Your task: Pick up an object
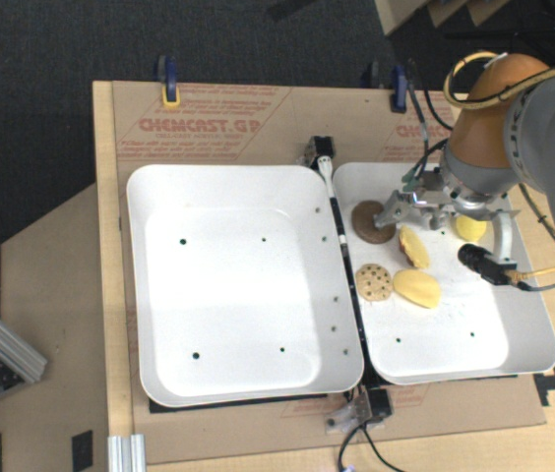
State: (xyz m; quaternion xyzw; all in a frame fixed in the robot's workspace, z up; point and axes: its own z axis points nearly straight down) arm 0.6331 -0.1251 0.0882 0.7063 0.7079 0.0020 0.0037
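My gripper (418,214) hangs low over the back of the right bin (514,347), below the grey wrist with its orange band. Just under it lies a small yellow-orange piece (414,250). A brown round disc (366,221) sits to the gripper's left, close to the bin's left wall. A chocolate-chip cookie (374,283) and a pale yellow potato-like lump (417,289) lie side by side nearer the front. Another yellow piece (471,229) peeks out behind the wrist on the right. Nothing shows as held.
The left bin (159,190) is a shallow white tray with a few dark dots on its floor. Both bins rest on a brown board (209,116) clamped at the back by blue clips. Black clamps sit at the seam between the bins.
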